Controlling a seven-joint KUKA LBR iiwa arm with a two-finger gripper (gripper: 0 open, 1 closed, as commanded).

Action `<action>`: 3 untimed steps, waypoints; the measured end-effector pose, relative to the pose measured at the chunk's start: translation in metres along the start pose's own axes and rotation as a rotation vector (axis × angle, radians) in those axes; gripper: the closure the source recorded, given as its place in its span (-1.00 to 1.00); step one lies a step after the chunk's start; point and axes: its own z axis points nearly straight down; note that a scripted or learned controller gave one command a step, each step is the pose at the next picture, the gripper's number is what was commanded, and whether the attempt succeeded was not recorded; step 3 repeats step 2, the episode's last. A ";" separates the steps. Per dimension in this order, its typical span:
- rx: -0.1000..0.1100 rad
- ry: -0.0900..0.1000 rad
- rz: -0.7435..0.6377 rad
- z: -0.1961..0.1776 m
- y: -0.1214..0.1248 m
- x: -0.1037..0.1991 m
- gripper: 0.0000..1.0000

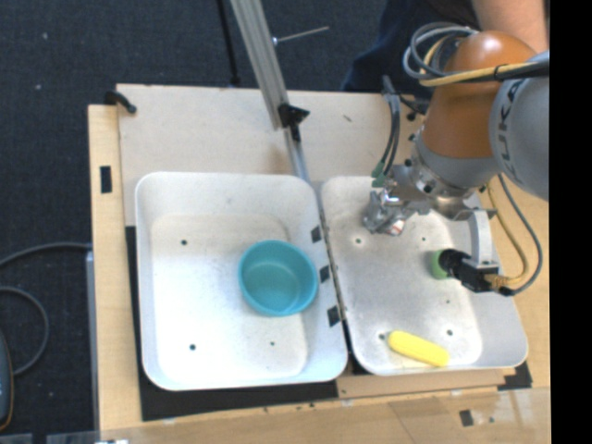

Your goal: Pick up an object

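Camera view: a dark speckled carpet floor (55, 54) surrounds a pale wooden bench top (194, 128). A grey aluminium strut (264, 63) rises at a slant from the bench's far middle. Two shallow white plastic bins sit side by side on the bench, their inner rims touching. The left bin (185, 350) holds a round teal plastic bowl (277, 277), upright, near its right wall. The right bin (490, 340) lies under the grey arm with the orange band (467, 91), which enters from the right with black and yellow cables looped around it. The metal two-finger gripper (387, 213) hangs over the far left part of the right bin; whether its fingers are spread or pressed together cannot be told. A yellow banana-shaped object (418, 348) lies near the right bin's front rim. A small green round object (437, 265) lies toward its right side, just beside a black fitting on the arm.
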 end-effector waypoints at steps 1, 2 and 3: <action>-0.001 0.000 -0.004 0.005 0.018 0.056 1.00; -0.002 0.000 -0.003 0.013 0.054 0.101 1.00; -0.002 0.000 -0.003 0.013 0.054 0.101 1.00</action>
